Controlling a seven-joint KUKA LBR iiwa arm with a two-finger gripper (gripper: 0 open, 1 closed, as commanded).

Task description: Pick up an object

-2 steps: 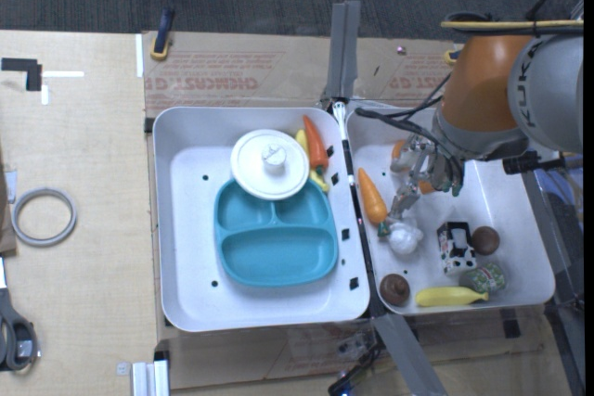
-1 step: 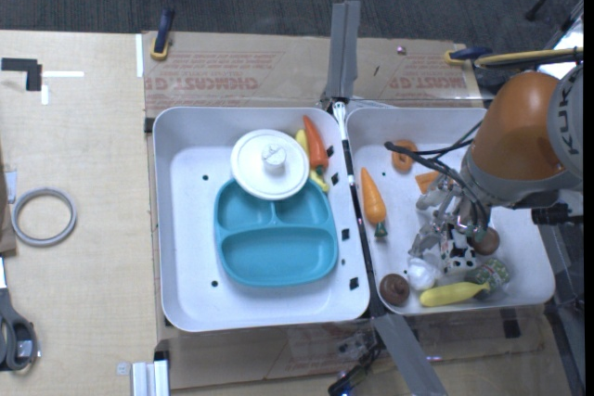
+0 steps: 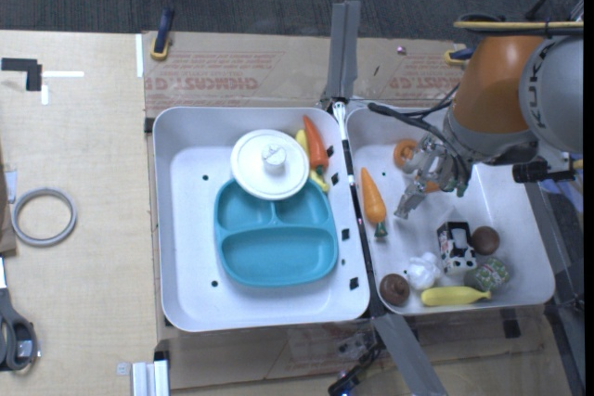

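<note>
Near edge of right white bin: yellow plastic banana, brown round chocolate-like piece. Mid-bin, orange toy carrot lies along the left wall. Silver two-finger gripper hangs just right of it, fingers slightly parted, holding nothing.

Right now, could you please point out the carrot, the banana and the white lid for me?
carrot (image 3: pixel 372 197): camera view, middle of its orange body.
banana (image 3: pixel 453 296): camera view, middle of its yellow length.
white lid (image 3: pixel 269 164): camera view, near its centre knob.
</note>
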